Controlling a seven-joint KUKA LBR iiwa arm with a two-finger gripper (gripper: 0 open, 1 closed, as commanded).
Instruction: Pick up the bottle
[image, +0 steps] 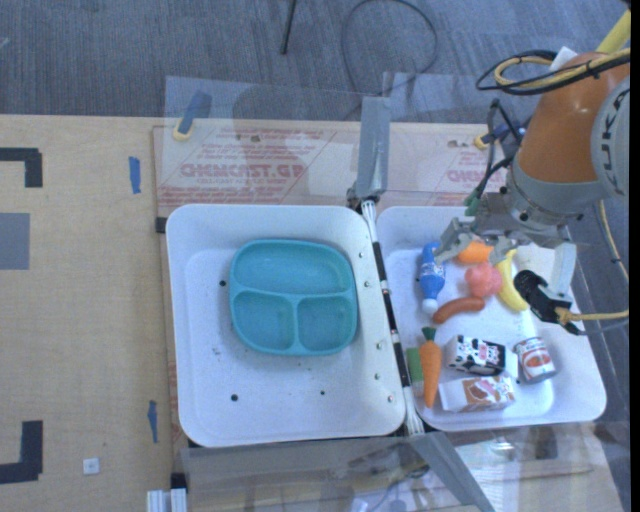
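Small blue-and-white plastic bottle (431, 276) lies on its side in the right-hand white bin (590, 385), upper left part of that bin, close to its left wall. Long axis runs nearly up-down in the frame, slightly tilted; the blue end sits toward the top, the white end toward the bottom. Label print too small to read.

Claw (478, 232) hangs just right of and slightly above the bottle's upper end, near it but apart; nothing sits between the fingers. Cannot tell if the claw is spread or pressed together; the wrist hides too much. Grey arm with orange band (565, 135) enters from upper right.

Around the bottle, same bin: orange ball (475, 253) and pink round toy (484, 281) just right; yellow banana (511, 284) beyond; red sausage (458, 308) below; toy carrot (431, 368) at lower left; black-and-white carton (475, 353), small can (534, 360), flat orange-white box (478, 393) along the bottom.

Left white bin (195, 330) holds a teal three-compartment plate (294, 296). On the worktop (80, 300), a clear sheet (245, 165) at top centre carries faint red lettering, not legible.
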